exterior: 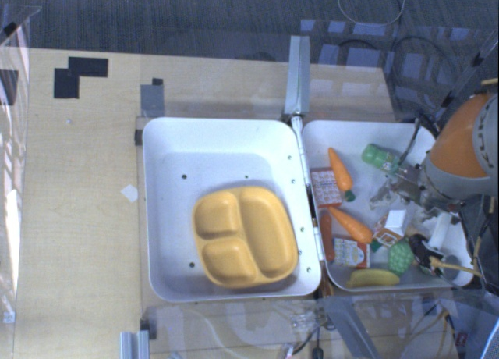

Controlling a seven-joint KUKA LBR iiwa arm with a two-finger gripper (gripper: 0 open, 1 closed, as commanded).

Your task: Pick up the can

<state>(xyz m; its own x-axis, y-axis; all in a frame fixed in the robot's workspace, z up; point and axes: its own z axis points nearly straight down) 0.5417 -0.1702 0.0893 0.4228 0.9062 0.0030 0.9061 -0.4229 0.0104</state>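
Observation:
In the right bin [312, 147], a dark red cylinder that looks like the can [326, 239] lies on its side along the left wall. An orange carrot [351, 225] and a small red and white carton [351, 253] partly cover it. My gripper [392, 191] hangs low over the middle of the right bin, to the right of and a little beyond the can, apart from it. It is close to a green bottle-like item [379, 156] and a small white box [394, 218]. Nothing is visibly held.
A second carrot [339, 171], a red and white packet [324, 186], a banana [373, 277] and a green knobbly fruit [400, 257] crowd the right bin. A yellow divided plate [245, 235] lies in the left bin [168, 193]. The arm's orange band [468, 143] looms at the right.

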